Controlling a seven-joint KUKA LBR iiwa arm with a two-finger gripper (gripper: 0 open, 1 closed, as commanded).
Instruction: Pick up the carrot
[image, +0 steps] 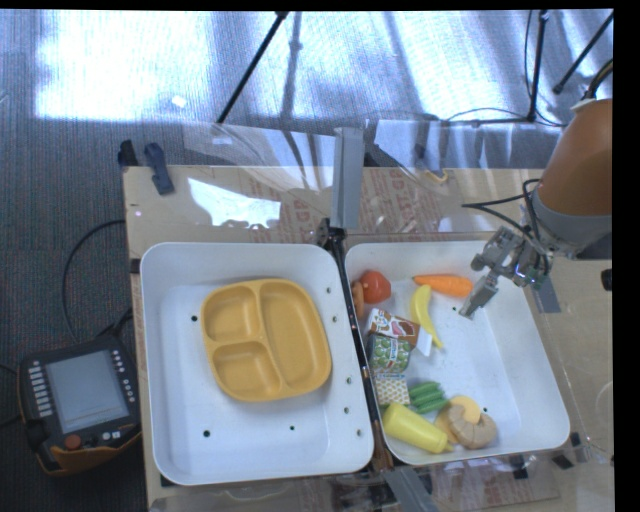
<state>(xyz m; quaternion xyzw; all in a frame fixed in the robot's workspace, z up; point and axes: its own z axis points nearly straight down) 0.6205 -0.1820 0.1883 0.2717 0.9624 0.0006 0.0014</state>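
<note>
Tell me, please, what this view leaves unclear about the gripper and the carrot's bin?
- Gripper: too small and blurred to tell how its fingers stand or their height above the bin.
- Arm: cut off by the camera view's right edge.
- Food packets: labels too small to read.
- Carrot: clear, lying by the banana.

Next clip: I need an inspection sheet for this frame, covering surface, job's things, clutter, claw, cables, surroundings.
Surface: bench with left bin and right bin.
Job's things: carrot lying near the right bin's far edge, untouched.
Clutter: yellow tray in left bin; tomato, banana, yellow bottle in right bin.
Claw: claw above right bin, right of the carrot, holding nothing.
Cables: black cable on floor, left.
Surroundings: control pendant, tripod legs.
</note>
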